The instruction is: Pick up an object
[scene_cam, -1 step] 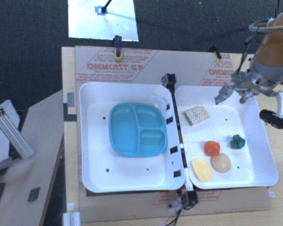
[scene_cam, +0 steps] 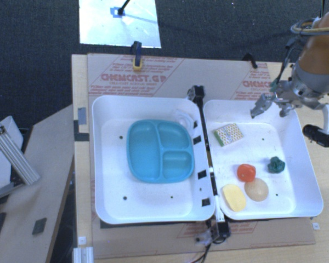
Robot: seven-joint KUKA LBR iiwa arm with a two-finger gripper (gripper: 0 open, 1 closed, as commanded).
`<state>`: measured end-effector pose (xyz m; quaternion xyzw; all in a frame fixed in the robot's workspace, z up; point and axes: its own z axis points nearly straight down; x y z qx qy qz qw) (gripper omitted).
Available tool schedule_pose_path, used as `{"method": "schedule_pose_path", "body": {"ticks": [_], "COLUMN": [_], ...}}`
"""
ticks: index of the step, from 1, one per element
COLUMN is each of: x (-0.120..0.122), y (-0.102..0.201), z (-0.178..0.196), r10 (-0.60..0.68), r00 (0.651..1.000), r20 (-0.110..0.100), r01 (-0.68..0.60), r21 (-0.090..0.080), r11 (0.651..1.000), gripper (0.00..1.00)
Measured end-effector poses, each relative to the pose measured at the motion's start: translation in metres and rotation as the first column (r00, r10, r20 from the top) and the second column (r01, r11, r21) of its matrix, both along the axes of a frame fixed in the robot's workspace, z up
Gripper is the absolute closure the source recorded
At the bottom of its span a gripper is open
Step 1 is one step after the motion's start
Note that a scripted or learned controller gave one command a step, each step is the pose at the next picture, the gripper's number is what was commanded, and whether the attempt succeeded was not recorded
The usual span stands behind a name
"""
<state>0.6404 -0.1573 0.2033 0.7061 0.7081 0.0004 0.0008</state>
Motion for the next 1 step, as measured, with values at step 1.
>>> {"method": "schedule_pose_path", "body": {"ticks": [1], "x": [0.0087], "y": [0.0017], "z": [-0.0458], "r10": [0.004], "r00": [1.000], "r20": [-0.003], "r01": [-0.004], "r21": [0.000], "r11": [1.000], "gripper": [0.00]}}
